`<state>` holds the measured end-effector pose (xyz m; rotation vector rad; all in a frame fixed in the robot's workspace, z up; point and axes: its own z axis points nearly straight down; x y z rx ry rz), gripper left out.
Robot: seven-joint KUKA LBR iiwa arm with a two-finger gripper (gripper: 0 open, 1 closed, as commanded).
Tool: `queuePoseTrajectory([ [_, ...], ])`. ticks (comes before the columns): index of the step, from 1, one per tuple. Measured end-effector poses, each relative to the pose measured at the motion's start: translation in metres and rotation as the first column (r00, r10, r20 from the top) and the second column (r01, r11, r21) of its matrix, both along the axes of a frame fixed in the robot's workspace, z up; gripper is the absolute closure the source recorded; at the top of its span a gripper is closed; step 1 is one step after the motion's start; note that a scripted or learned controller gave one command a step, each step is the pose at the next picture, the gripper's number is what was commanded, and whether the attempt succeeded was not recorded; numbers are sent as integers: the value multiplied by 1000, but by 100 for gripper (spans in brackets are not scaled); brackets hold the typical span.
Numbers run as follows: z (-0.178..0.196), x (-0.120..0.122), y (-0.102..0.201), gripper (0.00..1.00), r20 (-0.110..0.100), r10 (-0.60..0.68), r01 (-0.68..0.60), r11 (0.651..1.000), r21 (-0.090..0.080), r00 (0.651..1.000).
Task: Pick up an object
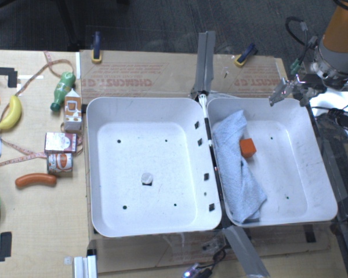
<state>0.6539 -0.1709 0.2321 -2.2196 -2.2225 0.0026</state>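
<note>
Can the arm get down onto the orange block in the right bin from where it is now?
Probably yes: the orange block lies exposed on the blue cloth, nothing over it, and the gripper hangs above that bin's far rim.

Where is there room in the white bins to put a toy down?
Most of the left bin is bare, all around the small white piece. In the right bin, it's bare right of the blue cloth. The cloth side with the orange block is crowded.

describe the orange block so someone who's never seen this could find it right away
Start at the right bin of the two white ones. A crumpled light blue cloth lies along that bin's left side, and the orange block sits at the cloth's right edge, near its upper part. It is the only small, bright orange, boxy thing in either bin.
</note>
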Motion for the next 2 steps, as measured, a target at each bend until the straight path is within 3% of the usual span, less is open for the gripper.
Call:
queuePoseTrajectory([
  [1,-123,-13,53,0,-2,-60,60,998,0,998],
  [2,-140,-61,69,0,0,-70,70,998,0,998],
])
